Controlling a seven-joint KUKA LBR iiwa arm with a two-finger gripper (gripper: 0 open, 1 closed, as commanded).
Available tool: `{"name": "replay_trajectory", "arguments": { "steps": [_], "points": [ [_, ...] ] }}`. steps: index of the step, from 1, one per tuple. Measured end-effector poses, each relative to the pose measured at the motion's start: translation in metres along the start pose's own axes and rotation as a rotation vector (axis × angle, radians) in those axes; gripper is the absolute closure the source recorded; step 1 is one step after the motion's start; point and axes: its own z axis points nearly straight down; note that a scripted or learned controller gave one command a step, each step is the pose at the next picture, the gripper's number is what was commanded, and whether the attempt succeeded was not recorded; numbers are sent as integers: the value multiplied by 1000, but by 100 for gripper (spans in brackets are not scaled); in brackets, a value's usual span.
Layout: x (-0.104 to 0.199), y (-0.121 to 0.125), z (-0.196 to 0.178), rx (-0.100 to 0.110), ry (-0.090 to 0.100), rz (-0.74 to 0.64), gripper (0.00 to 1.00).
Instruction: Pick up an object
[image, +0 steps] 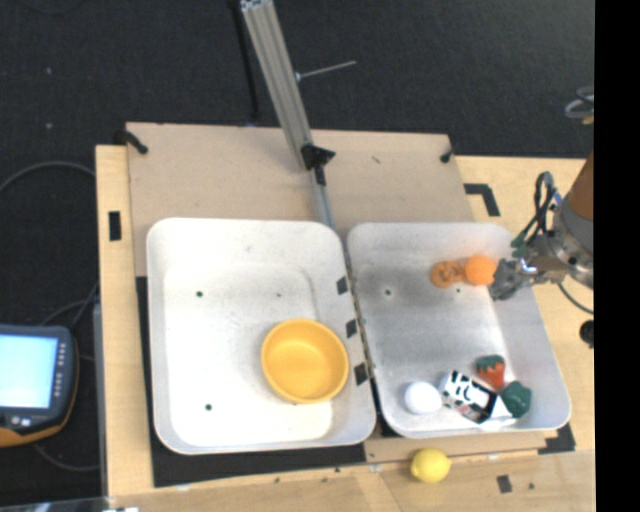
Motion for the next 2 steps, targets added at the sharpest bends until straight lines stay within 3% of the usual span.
{"name": "replay_trajectory", "arguments": {
  "steps": [1, 2],
  "points": [
    [-1, 2, -42, 2, 0, 0, 100],
    [50, 9, -28, 7, 1, -1, 100]
  ]
}}
